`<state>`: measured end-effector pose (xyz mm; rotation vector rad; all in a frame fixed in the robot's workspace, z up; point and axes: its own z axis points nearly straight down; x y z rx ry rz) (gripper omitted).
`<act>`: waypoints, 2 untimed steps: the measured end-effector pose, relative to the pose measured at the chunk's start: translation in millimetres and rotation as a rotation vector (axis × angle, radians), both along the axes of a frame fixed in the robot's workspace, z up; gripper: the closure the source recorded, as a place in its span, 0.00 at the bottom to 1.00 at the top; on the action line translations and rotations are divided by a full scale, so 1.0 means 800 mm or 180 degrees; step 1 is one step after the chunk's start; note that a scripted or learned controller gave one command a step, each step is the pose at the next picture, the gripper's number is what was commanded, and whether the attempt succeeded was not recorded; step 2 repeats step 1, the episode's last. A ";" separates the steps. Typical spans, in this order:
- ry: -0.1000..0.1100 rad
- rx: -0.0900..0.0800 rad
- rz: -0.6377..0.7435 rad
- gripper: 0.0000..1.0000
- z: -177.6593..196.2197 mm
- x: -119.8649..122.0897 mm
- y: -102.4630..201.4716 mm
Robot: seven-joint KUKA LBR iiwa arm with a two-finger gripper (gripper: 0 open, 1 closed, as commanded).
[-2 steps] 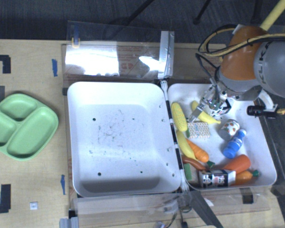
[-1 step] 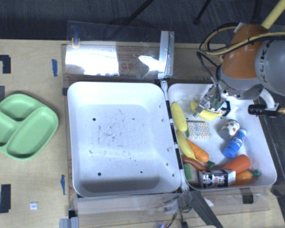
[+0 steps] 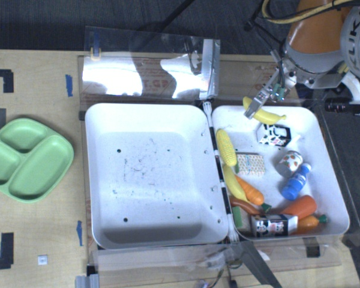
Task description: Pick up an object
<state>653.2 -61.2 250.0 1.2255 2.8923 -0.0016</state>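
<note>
Arm enters from your right; orange band above the wrist at upper right of the camera view.

Gripper [image 3: 256, 105]: at the far rim of the right bin [image 3: 331, 161], tilted down and to your left. Its tip overlaps the left end of a banana [image 3: 269, 117]. You cannot tell whether the gripper is open or closed, nor whether it has the banana: tip and fruit merge at this angle.

Banana: lies at the far edge of the right bin, just inside the rim.

Other contents of the right bin, as you see them:
- corn cob [image 3: 226, 147] along the left wall, a second yellow fruit [image 3: 232, 183] just below it
- small carrot [image 3: 249, 191] touching that fruit
- black-and-white patterned item [image 3: 275, 137] just below the banana
- speckled square pad [image 3: 250, 164] beside the corn cob
- pale rounded object [image 3: 290, 161] with a blue bottle [image 3: 296, 182] just beside it
- larger orange vegetable [image 3: 300, 206] near the front right corner
- dark labelled bottle [image 3: 270, 225] lying flat against the front wall

Left bin [image 3: 147, 116]: white floor with faint scuffs.

Green divided plate [image 3: 27, 158] sits on the bench [image 3: 36, 77], well apart from both bins. Clear plastic panel [image 3: 150, 71] behind the left bin.
</note>
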 end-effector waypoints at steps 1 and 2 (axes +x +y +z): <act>0.0005 0.0001 0.0456 1.00 0.028 -0.023 -0.013; 0.0005 0.0001 0.0456 1.00 0.028 -0.023 -0.013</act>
